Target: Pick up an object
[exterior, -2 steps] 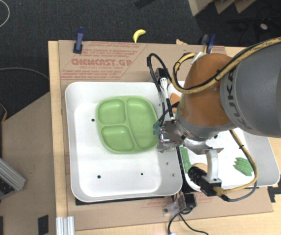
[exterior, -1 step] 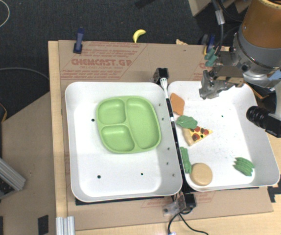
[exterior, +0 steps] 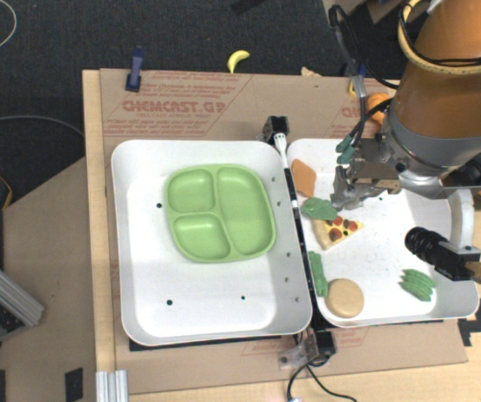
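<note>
Grey two-finger gripper (exterior: 347, 198) low in right white bin (exterior: 442, 308), above flat green leaf-shaped toy (exterior: 318, 209), beside pizza-slice toy (exterior: 338, 230); fingers' spread possibly narrow, cannot tell.

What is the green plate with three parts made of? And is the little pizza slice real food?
The green three-section plate looks like smooth moulded plastic: one even colour, rounded edges, a soft sheen. The small pizza slice seems to be a toy, probably plastic or rubber, since its colours are flat and bright, though it is too small to be sure.
</note>
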Robot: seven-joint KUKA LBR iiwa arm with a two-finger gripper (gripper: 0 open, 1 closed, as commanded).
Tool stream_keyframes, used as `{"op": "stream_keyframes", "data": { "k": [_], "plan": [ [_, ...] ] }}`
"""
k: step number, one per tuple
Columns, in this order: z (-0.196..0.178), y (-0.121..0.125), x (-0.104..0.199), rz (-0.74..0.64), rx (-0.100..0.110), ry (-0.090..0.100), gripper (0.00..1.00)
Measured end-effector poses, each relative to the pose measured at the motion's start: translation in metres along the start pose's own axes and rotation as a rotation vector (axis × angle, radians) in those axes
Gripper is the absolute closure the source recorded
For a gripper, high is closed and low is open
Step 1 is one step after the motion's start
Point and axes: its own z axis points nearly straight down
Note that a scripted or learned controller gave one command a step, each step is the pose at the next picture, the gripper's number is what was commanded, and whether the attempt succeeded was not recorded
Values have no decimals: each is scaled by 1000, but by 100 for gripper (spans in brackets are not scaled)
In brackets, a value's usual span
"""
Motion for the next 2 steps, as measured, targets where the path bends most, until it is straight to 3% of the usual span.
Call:
{"op": "stream_keyframes", "data": {
  "k": [1, 2],
  "plan": [
    [19, -6, -37, 3, -3, -1, 100],
    [134, -6, 0, -3, 4, 1, 100]
  ]
}}
